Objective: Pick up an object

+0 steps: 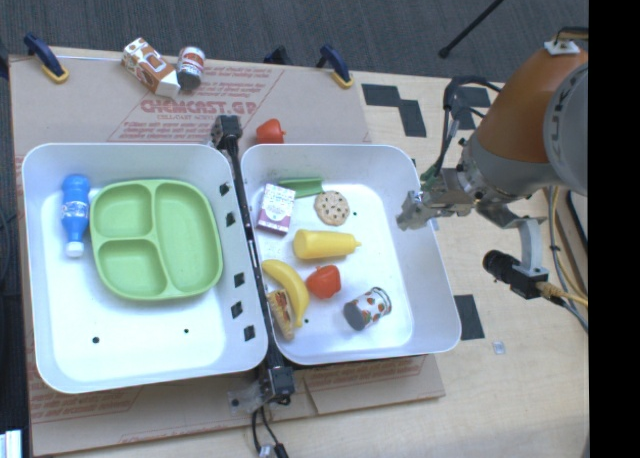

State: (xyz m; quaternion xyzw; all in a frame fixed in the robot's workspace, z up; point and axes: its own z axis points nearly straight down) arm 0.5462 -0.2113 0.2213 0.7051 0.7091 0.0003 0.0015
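1. Two white bins (60,346).
2. One green divided plate (155,238).
3. One blue bottle (75,212).
4. One banana (287,291).
5. One cookie (331,208).
6. Two small cans (367,309).
7. Three blue clamps (335,64).

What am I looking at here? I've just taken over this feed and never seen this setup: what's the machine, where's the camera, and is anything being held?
The single camera sits above the bench, looking down at a slant. The grey and orange shape at right is the robot arm; its end effector hovers by the right bin's right rim, and nothing shows between its fingers. That bin holds a banana, a yellow squeeze bottle, a cookie, a tomato, a small pink carton, a green piece and a small can. The left bin holds a green divided plate and a blue bottle. A few more items lie on the cardboard behind the bins.
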